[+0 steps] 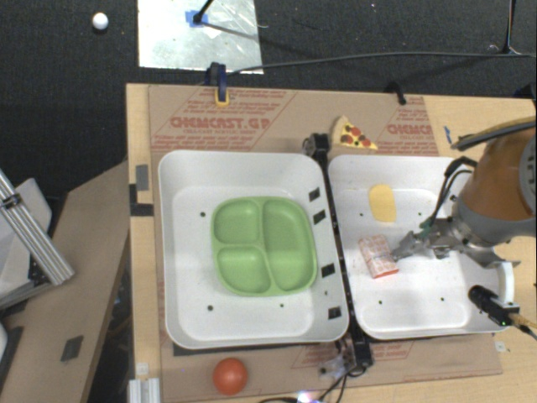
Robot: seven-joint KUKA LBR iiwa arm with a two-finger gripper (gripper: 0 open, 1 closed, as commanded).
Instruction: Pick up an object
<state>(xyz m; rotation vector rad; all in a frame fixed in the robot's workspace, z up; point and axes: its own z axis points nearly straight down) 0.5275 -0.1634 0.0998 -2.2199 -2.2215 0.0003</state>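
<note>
While the grey gripper hangs low in the right white bin, its tips sit just beside the small pink-and-white packet. Whether its fingers are wide or narrow cannot be told.

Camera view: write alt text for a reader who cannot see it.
A grey robot arm with an orange band reaches in from the right, its gripper low over the right white bin, right beside a small pink-and-white packet; a yellow block lies farther back. The left white bin holds a green divided plate.
</note>
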